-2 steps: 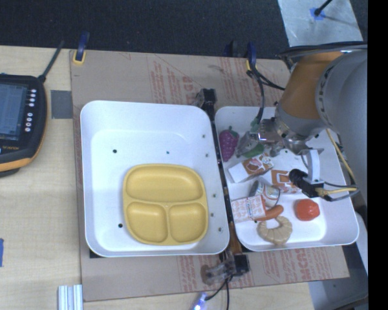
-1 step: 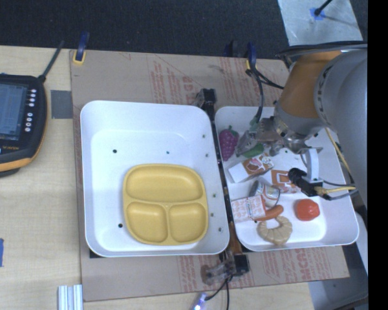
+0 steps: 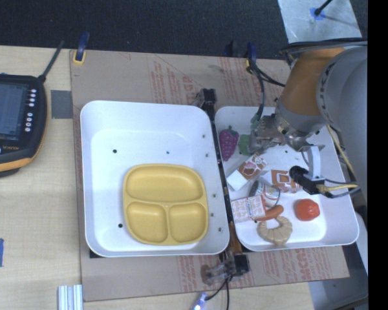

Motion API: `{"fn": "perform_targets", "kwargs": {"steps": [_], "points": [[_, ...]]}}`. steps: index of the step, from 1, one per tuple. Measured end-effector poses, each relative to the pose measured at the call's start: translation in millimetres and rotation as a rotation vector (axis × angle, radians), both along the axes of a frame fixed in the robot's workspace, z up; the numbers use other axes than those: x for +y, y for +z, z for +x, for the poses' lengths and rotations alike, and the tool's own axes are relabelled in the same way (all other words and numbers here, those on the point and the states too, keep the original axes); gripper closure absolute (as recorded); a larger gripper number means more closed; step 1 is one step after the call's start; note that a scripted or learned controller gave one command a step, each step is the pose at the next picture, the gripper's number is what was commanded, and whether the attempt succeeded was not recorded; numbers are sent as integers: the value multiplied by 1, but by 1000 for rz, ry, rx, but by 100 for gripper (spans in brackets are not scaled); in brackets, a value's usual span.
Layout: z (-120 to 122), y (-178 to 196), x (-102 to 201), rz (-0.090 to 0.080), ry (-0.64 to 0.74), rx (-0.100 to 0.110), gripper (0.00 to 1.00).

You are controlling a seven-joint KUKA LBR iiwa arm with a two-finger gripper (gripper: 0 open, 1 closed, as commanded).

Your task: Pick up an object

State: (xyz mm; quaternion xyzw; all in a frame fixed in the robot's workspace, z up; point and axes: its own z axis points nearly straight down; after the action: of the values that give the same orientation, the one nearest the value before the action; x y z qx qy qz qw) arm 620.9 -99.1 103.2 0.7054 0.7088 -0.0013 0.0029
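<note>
The right bin [image 3: 339, 234] holds several small things. A purple grape bunch [image 3: 227, 142] lies at its left wall, with a green item [image 3: 245, 143] just right of it. Red-and-white packets [image 3: 251, 167] [image 3: 247, 208] sit in the middle. A sausage [image 3: 270, 213], a beige ring-shaped pastry [image 3: 275, 230] and a red tomato [image 3: 306, 209] lie near the front. My gripper [image 3: 264, 142] hangs low over the bin's back part, close to the green item and above the upper packet. The wrist hides whatever is under it.
The left bin [image 3: 100, 131] holds a yellow three-compartment plate [image 3: 166, 203]. A teach pendant [image 3: 13, 121] rests on the bench at far left. The grey arm with its orange band [image 3: 310, 76] covers the right bin's back right corner.
</note>
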Motion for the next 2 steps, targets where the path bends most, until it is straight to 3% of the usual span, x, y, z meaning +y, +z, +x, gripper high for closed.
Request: {"fn": "perform_targets", "kwargs": {"steps": [1, 2], "points": [[-25, 3, -35, 6, -2, 6, 100], [-24, 3, -35, 6, -2, 6, 0]]}}
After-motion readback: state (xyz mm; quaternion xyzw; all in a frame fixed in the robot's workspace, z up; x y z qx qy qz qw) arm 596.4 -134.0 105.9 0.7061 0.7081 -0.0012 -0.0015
